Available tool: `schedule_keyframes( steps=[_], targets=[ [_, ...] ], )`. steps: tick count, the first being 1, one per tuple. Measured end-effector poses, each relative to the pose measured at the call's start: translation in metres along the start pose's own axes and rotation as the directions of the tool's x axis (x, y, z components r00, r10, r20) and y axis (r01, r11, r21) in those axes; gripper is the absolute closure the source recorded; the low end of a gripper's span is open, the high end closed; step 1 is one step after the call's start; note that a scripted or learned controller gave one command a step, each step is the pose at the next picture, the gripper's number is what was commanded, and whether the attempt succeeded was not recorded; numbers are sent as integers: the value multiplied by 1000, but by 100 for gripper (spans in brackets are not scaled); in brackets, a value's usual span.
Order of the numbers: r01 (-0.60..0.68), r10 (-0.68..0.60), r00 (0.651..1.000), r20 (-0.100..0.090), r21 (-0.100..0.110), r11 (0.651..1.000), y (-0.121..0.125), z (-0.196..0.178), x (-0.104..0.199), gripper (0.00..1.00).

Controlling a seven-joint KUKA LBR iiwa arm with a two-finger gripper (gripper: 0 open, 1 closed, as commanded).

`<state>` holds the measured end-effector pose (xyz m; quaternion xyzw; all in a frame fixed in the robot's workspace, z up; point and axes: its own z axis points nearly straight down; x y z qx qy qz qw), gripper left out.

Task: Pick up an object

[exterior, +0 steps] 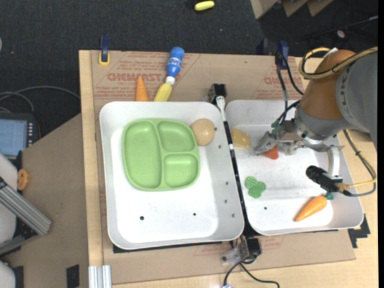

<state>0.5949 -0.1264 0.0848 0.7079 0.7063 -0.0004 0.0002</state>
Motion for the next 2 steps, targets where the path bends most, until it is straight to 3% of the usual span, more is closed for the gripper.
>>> schedule_keyframes(
  steps=[1,2],
  targets=[
    [1,-1,1000,0,-4,1000,1,-10,2,100],
    [6,-6,1000,-3,1,1000,-53,-103,62,100]
  ],
)
